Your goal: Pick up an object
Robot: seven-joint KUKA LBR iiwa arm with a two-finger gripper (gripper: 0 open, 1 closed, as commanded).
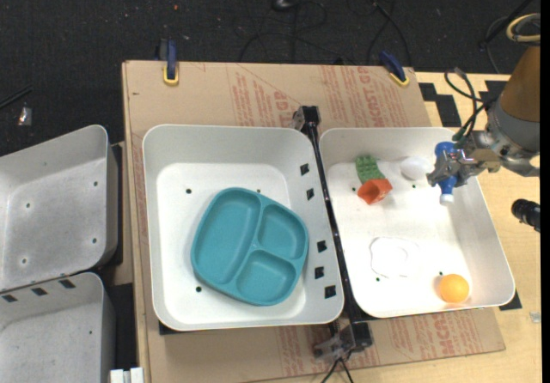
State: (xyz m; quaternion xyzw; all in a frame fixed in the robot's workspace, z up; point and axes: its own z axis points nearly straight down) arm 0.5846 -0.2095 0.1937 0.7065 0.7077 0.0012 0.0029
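Note:
My gripper point(447, 173) hangs over the right bin's point(494, 235) far right side, close to its wall, with blue parts showing at its tip. Just left of it a white ball point(414, 168) lies on the bin floor. Further left, a green block point(367, 167) sits right behind a small orange-red piece point(374, 191). An orange ball point(452, 288) rests in the near right corner. A pale round lid point(391, 254) lies flat in the middle of this bin.
The left bin point(168, 201) holds a teal divided plate point(249, 246). A black divider point(325, 218) runs between the bins. Two grey trays point(51, 192) lie off the bench to the left. Blue and yellow clamps point(170, 63) grip the cardboard's far edge.

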